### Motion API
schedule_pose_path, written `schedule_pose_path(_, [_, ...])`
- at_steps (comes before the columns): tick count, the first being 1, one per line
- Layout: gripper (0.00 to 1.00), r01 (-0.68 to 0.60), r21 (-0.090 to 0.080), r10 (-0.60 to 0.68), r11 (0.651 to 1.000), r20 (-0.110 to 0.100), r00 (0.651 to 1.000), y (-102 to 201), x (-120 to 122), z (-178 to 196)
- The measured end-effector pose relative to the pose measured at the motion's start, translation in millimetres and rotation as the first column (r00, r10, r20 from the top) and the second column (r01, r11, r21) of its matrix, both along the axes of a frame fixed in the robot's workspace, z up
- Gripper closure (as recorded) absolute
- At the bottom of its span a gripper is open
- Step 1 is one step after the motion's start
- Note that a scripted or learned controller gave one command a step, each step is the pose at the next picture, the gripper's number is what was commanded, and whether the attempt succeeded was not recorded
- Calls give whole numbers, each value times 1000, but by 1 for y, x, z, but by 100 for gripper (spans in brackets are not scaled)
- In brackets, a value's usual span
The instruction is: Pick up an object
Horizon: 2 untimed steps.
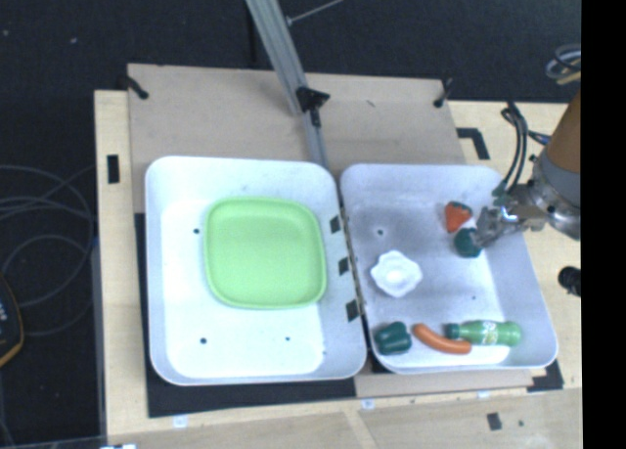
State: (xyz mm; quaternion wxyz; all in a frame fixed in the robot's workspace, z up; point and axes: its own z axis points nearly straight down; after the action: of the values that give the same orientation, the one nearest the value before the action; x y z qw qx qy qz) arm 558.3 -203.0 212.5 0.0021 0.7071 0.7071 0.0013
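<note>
Leftmost, the left bin [176, 271] is a shallow white tray with rounded corners and a smooth, slightly glossy floor. A pale green plate [264, 251], square with softly rounded corners and a raised rim, lies flat in the middle of it.

Just beside it, past a row of small dark clips along the shared edge, sits the right bin [411, 202], of the same shape but with a duller, greyish scuffed floor. A slim grey metal pole [279, 36] slants down from the top of the view to the bench behind the seam between the bins.

Inside the right bin, a dark green rounded block [392, 337] lies near the front left corner. Next to it is an orange carrot-shaped piece [439, 339], long and smooth, its right end touching a green bottle [484, 332] lying on its side along the front wall. A crumpled white lump [395, 273] rests near the bin's middle. Further right, a small orange-red object [457, 215] with a green top lies toward the back, and just below it a dark teal rounded object [468, 243].

The gripper [486, 230] reaches in over the right wall, its tip right at the teal object; whether it has hold of anything cannot be made out.
</note>
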Motion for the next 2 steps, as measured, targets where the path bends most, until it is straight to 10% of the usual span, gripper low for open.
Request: schedule_pose_path(2, [100, -3, 1, 3, 1000, -3, 1000, 42, -9, 57])
